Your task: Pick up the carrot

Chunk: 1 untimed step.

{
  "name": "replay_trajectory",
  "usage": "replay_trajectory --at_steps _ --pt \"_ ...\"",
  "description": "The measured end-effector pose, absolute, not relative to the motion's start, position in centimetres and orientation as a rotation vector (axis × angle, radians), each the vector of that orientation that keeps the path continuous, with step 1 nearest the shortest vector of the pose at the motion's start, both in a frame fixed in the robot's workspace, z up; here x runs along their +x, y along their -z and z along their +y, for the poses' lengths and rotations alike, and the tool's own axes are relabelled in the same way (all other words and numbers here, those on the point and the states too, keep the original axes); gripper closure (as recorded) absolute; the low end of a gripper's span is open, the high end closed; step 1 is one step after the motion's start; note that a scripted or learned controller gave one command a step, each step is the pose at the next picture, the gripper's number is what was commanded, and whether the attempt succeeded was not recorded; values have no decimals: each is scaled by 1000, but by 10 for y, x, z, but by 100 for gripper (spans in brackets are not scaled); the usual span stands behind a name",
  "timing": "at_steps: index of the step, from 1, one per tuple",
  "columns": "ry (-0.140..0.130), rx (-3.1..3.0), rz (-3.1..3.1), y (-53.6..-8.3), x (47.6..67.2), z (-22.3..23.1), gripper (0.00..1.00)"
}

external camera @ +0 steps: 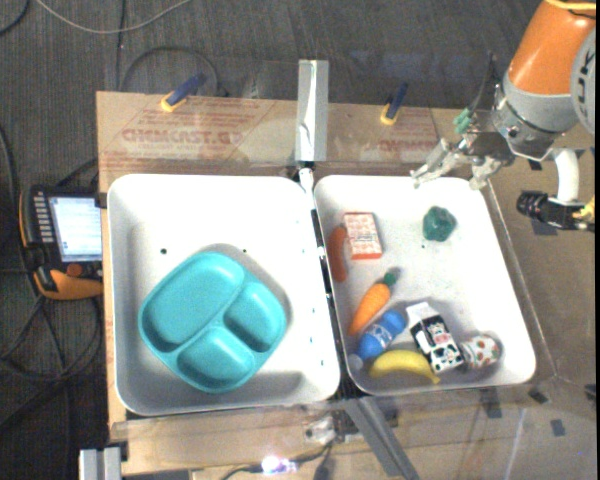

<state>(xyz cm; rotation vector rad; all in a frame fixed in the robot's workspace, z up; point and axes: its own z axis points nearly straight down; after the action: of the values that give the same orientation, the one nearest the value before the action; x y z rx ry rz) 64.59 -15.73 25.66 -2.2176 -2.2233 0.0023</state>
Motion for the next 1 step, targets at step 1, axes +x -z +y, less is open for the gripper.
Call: replay_trajectory --at_steps 1 --pt "-6 -2492 -1907 -213 583 -85 0"
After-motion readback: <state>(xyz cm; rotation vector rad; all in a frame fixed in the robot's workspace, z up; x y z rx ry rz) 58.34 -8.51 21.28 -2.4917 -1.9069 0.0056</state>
